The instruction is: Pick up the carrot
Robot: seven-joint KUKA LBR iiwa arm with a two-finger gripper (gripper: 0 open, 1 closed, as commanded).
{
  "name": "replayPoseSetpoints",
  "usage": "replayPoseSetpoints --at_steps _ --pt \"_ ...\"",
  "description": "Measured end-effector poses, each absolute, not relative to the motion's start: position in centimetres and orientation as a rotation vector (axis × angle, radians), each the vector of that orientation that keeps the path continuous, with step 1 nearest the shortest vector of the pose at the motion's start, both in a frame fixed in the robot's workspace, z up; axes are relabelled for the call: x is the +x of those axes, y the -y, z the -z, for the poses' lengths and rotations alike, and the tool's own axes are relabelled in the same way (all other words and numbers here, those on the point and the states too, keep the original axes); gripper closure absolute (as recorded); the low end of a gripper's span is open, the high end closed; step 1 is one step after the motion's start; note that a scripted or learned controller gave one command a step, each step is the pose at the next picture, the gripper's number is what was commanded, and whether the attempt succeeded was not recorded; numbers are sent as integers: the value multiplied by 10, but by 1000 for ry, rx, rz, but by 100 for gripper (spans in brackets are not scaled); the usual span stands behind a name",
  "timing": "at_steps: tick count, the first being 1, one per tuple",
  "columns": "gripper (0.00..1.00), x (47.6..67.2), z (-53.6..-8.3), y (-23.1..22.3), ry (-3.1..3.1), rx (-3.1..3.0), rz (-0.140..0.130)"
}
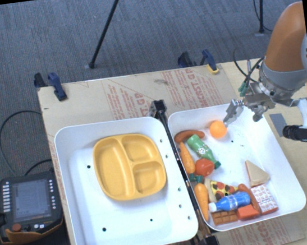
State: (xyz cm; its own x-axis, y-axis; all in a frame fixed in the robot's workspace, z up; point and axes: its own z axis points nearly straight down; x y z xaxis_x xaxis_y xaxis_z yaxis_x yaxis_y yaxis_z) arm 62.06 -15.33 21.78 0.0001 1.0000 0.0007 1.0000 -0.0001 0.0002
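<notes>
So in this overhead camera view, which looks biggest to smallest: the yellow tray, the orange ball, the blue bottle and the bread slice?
1. Yellow tray, by far the largest.
2. Blue bottle and bread slice look about alike; I won't rank them.
3. Orange ball, smallest.

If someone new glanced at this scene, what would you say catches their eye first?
Probably the yellow three-compartment plastic plate alone in the left white bin. Next, the bright toy food crowded along the right white bin, including an orange carrot by its left wall, with the pincer hovering over its upper edge.
</notes>
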Motion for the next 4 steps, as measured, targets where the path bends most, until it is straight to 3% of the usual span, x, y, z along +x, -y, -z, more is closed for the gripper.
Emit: replayPoseSetpoints --at_steps 1,2,3,4 --pt "0 644 -87 152 2107 -2326 -2" --pt "0 646 -89 202 1683 -2644 10" --pt "0 645 -87 200 1809 -2556 0" --pt "100 645 -98 201 1815 -2557 -1"
